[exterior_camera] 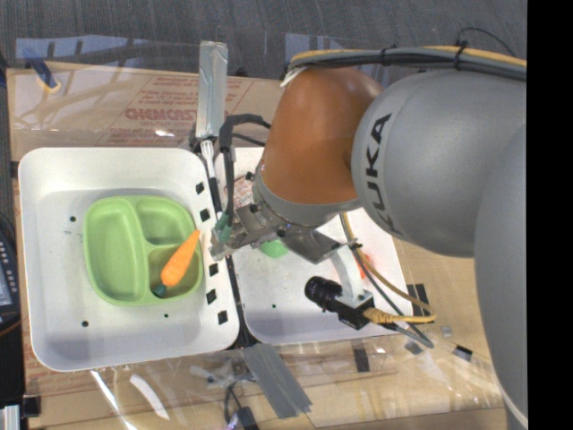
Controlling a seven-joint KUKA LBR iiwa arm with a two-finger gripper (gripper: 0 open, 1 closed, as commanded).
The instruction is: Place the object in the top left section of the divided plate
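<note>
While the big grey arm (430, 150) leans over the right bin (295, 316) with its gripper (235, 233) near the wall between the bins, too hidden to show any grip, the orange carrot (181, 258) lies in the green divided plate (121, 253) in the left bin (54, 240), across the plate's lower right part.

Two shallow white bins sit side by side on a wooden bench (448, 365): the left bin (54, 330) and the right bin (295, 325), their inner walls touching along a seam marked with small black tabs. A strip of grey tape (212, 83) runs up from the seam onto clear plastic sheeting (116, 88) with red printing. More grey tape (277, 379) lies below the bins. A small green object (274, 247) lies in the right bin. Dark grey carpet (134, 3) spreads beyond the bench.
</note>
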